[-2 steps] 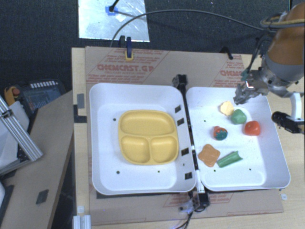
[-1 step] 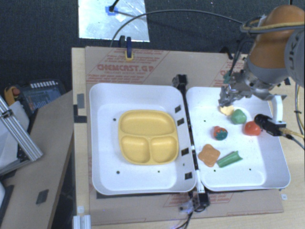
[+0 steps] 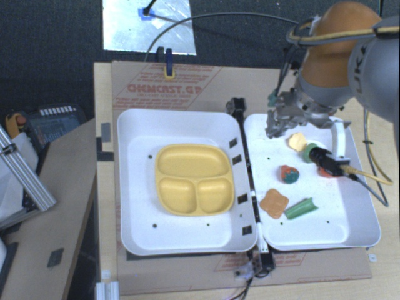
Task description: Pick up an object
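Claw [image 3: 275, 130], grip state unclear to us, hangs by the right bin's [image 3: 359, 230] upper-left rim; yellow piece [image 3: 297, 142] just beside, green stick [image 3: 300, 208] well apart.

The grey arm [image 3: 350, 55] reaches in from the right, its hand [image 3: 275, 129] pointing downward.

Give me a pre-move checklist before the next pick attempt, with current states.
1. Gripper over the right bin: ok, near its back-left corner.
2. Nothing between the fingers: cannot tell.
3. Nearest target apart from neighbours: ok, the yellow piece has a gap to the red-and-teal piece.
4. Orange piece free for a clean grasp: not ok, it touches the green piece.
5. Yellow tray out of the way: ok, it lies in the left bin.
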You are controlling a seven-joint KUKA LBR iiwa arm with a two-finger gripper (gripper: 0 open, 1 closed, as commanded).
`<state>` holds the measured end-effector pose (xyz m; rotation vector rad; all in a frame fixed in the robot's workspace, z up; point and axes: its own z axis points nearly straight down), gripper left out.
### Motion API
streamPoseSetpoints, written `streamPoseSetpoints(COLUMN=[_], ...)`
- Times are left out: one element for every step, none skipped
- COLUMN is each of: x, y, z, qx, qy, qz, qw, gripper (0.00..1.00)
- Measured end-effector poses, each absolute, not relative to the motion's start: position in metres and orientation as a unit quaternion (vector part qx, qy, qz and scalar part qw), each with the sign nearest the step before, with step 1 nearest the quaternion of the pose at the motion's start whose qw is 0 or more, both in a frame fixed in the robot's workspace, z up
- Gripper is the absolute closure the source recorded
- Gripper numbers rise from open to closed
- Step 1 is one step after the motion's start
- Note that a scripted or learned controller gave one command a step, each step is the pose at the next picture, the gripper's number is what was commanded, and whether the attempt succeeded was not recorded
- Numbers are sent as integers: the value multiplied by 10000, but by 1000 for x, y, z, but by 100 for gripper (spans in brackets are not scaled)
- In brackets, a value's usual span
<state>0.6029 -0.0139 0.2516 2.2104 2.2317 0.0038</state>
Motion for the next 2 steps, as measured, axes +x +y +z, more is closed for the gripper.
streamPoseSetpoints(x=[601,607], y=[40,99], z=[250,229], qx=[7036,7039], qy=[7105,7103], qz=[14,7], qw=[2,-3], gripper=[100,100])
